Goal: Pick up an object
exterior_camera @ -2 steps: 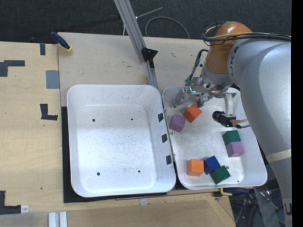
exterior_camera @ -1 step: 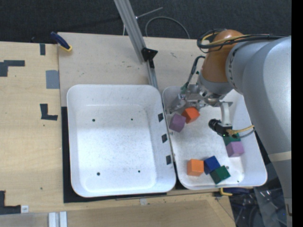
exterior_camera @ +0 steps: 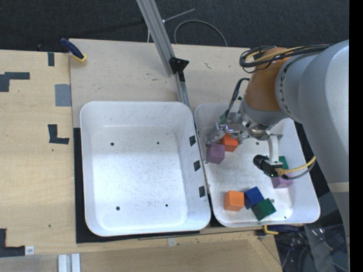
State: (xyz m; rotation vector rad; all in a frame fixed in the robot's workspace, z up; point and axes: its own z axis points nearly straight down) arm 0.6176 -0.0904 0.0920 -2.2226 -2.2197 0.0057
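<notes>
One orange cube (exterior_camera: 230, 143) | squarish, no long axis | fingers (exterior_camera: 222, 130) state: cannot tell

We find no words, labels, brands or numbers that we can read anywhere: none on the bins (exterior_camera: 91, 118), the blocks (exterior_camera: 233, 200), the arm (exterior_camera: 317, 89) or the bench (exterior_camera: 34, 169).

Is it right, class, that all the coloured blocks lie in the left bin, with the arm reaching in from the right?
Not quite: the camera view shows the blocks, such as the orange block and blue block, in the right bin, not the left. The arm does reach in from the right.
</notes>
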